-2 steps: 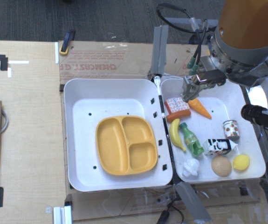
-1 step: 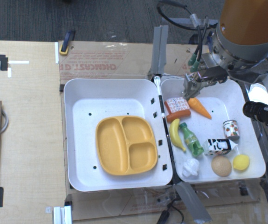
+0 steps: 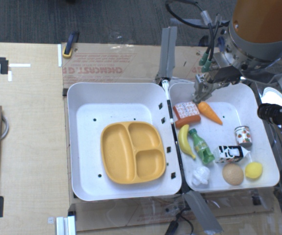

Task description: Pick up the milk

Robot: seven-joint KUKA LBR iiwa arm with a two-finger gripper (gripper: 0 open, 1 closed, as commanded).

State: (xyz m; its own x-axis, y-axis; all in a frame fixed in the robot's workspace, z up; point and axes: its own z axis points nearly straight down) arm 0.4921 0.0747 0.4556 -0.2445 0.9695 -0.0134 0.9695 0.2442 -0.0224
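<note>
The milk (image 3: 229, 153) is a small black and white carton lying in the right bin (image 3: 258, 106), toward its front right. My gripper (image 3: 200, 95) hangs over the bin's back left part, just above the carrot's (image 3: 210, 111) thick end and the red box (image 3: 187, 112). It is well apart from the milk, roughly a third of the bin's length behind it and to the left. Nothing shows in its grasp.
Around the milk lie a green bottle (image 3: 201, 146), a banana (image 3: 185, 140), a small can (image 3: 243, 136), a brown ball (image 3: 233, 174), a lemon (image 3: 253, 170) and a white crumpled thing (image 3: 200, 176). A yellow divided plate (image 3: 133, 151) sits in the left bin (image 3: 82, 131).
</note>
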